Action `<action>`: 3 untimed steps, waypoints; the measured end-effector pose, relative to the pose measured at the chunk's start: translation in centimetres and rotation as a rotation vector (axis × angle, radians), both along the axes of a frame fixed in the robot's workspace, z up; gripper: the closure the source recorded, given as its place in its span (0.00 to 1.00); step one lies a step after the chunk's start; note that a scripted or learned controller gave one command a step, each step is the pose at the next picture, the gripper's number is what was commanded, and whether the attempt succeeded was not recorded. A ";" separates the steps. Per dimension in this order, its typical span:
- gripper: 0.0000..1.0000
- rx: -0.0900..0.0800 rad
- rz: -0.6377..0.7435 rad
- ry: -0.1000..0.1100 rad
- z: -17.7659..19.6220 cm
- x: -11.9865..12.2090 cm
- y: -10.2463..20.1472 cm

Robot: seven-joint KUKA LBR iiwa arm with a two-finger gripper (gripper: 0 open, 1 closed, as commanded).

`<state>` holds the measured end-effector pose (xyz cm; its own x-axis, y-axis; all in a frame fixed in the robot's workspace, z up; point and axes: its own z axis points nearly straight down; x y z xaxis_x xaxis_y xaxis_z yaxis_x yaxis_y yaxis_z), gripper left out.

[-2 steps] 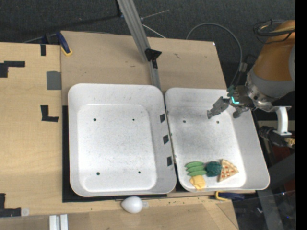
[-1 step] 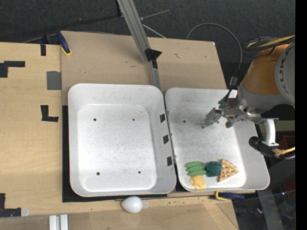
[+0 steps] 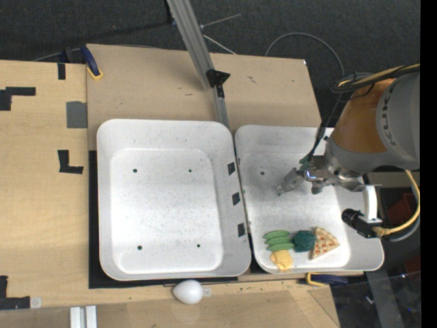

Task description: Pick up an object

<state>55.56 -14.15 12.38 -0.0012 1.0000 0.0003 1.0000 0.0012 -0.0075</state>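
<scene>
Arm: enters from frame right, wrist over the right bin (image 3: 273, 145).
Gripper (image 3: 290, 182): fingers spread, holding nothing.
Pizza slice toy (image 3: 323, 242): bin's lower right corner, tip toward upper left.
Green pod toy (image 3: 277, 238): long axis horizontal.

Your grey arm with its orange band (image 3: 372, 125) reaches in from the right, its two-finger gripper (image 3: 289, 184) angled down and leftward.

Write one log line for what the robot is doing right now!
stage: reaching | gripper: above right bin, holding nothing | toys: green pod, yellow piece, pizza slice at near edge | left bin: untouched
</scene>
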 end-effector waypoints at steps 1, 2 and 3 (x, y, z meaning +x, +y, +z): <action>0.00 -0.002 0.000 -0.007 -3.6 0.0 0.0; 1.00 0.000 0.001 -0.007 -2.5 0.0 0.1; 1.00 0.000 0.001 -0.010 1.8 0.0 0.5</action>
<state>55.53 -13.60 14.16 -0.0021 1.0000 0.0002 1.0000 0.0021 0.0027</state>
